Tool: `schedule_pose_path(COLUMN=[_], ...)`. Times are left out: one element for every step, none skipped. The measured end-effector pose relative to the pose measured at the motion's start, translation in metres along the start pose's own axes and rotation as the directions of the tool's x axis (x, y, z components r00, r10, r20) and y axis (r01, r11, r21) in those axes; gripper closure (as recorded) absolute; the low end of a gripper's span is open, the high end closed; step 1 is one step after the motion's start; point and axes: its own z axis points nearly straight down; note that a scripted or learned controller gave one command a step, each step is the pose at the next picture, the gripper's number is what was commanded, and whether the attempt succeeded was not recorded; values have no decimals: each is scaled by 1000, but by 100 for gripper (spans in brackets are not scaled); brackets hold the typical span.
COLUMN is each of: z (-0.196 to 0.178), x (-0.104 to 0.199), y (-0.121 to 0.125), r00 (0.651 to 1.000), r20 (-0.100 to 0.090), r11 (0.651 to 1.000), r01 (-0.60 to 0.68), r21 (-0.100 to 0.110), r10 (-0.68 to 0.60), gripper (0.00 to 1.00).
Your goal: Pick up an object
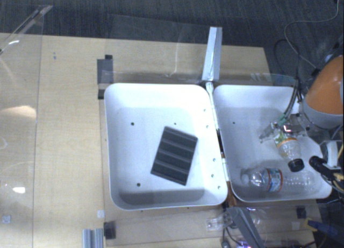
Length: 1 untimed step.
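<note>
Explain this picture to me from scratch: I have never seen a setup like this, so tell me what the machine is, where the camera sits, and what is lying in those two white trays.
The camera is fixed above a wooden bench and looks down at a slant. On the bench sit two shallow white bins side by side. The left bin holds a dark ribbed rectangular block, lying flat and turned at an angle. The right bin holds a clear plastic bottle lying on its side near the front edge. The machine is a robot arm, grey with an orange band, reaching in from the right. Its gripper hangs over the right bin, just above a second small bottle-like item. Whether it grips anything is too unclear to tell.
</note>
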Motion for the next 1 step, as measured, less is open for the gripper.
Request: schedule_pose_path(z=[-62], x=[62], y=[43], r00=[1000], r20=[-3], r11=[1000], r01=[26], r21=[10], r10=[-26], gripper=[100])
